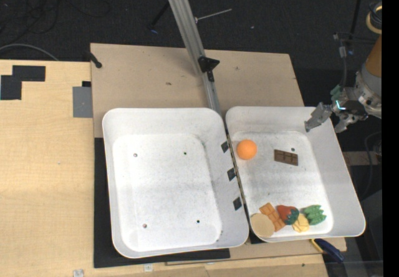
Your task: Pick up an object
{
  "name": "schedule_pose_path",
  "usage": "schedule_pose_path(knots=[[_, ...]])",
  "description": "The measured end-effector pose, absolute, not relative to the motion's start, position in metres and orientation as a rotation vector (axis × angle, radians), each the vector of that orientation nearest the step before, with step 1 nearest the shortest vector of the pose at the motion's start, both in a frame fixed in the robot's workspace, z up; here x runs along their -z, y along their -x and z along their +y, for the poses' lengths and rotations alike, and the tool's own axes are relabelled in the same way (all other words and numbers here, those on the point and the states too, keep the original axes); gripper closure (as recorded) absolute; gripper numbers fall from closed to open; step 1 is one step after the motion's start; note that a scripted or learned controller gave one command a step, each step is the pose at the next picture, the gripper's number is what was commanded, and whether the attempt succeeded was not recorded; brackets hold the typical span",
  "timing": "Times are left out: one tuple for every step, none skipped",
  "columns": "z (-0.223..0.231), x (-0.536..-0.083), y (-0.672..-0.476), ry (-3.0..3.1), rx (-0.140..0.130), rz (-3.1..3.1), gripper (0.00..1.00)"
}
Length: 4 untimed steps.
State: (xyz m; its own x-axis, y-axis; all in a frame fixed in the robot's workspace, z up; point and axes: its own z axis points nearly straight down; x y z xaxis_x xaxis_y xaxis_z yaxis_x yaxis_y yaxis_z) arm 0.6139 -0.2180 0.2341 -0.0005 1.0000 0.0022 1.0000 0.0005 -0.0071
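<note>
Right now the gripper (325,117) hovers at the right bin's (349,191) far corner, carrying nothing — whether it's parted, hard to tell. Best target, I'd say: the orange ball (247,150), alone near the divider — descend centred, since it rolls.

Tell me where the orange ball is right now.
The orange ball lies in the right bin, near its left wall beside the divide between the two bins, with the brown chocolate piece to its right.
</note>
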Motion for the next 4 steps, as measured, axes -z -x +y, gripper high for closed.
schedule_pose_path(knots=[[-0.217,-0.237,-0.615,2.215,-0.003,-2.225,0.0],[-0.216,-0.194,-0.612,2.218,-0.005,-2.218,0.0],[-0.215,-0.15,-0.611,2.216,-0.005,-2.218,0.0],[-0.214,-0.098,-0.611,2.221,-0.001,-2.219,0.0]])
